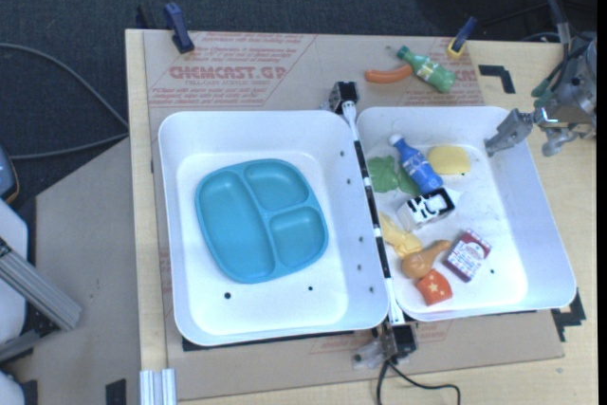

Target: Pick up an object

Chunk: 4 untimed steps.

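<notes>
The right bin (541,232) holds a jumble of small toys: a blue bottle (417,168), a yellow lemon-like piece (450,159), a green piece (383,175), a black-and-white item (432,204), an orange drumstick (424,257), a red packet (468,256) and a red-orange piece (434,287). My gripper (529,139) hangs over the bin's far right corner, to the right of the yellow piece and apart from it. Its fingers (505,136) are spread open with nothing between them.
A blue divided plate (263,218) lies in the left bin (180,156). Behind the bins on the cardboard lie a green bottle (427,69) and an orange sausage shape (387,76). Blue clamps (176,26) grip the board's far edge.
</notes>
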Each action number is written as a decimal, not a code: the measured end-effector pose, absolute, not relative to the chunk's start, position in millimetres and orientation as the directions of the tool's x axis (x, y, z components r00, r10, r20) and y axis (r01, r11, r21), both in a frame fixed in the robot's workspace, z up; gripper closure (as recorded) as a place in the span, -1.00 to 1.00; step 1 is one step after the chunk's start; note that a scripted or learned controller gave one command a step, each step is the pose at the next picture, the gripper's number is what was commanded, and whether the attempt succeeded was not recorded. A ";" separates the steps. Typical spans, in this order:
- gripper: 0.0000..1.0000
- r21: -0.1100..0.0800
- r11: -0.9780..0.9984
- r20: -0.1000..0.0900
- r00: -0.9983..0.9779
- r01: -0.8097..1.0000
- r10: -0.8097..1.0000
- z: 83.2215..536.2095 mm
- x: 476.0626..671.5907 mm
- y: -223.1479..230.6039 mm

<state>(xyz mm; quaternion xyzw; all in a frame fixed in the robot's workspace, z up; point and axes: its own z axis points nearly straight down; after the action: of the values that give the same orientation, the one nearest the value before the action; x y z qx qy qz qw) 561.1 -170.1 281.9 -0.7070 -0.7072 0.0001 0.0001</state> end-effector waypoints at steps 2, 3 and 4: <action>-1.00 -0.002 0.001 0.001 -0.001 1.000 1.000 84.1 591.0 -117.2; 1.00 0.001 -0.001 0.000 0.001 1.000 1.000 94.5 591.7 -117.6; -1.00 0.001 -0.001 0.000 0.001 1.000 1.000 94.5 591.6 -117.6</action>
<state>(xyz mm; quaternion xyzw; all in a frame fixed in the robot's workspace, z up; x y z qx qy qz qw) 591.6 -117.6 94.5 -0.7074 -0.7068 -0.0004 -0.0001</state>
